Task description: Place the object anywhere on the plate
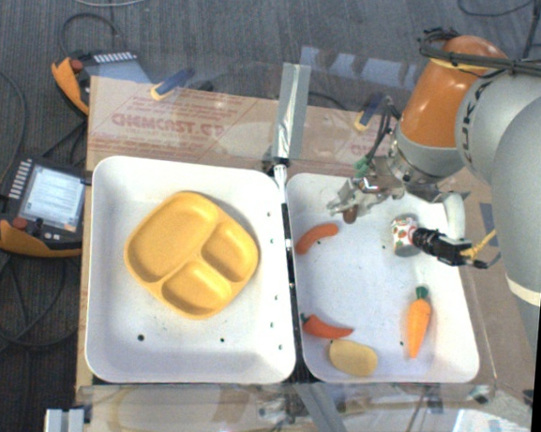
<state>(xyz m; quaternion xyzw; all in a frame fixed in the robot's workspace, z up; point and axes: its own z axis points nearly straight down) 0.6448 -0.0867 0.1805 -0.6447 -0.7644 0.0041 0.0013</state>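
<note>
Camera view, hand (349, 206) above chili (318, 235), carrot (418, 320), potato (353, 357) nearby

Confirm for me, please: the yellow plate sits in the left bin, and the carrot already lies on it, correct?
Not quite. The camera view shows the yellow plate in the left bin, but the carrot lies in the right bin, not on the plate.

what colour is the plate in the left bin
Yellow. The plate has three compartments and shows best in the camera view.
</note>
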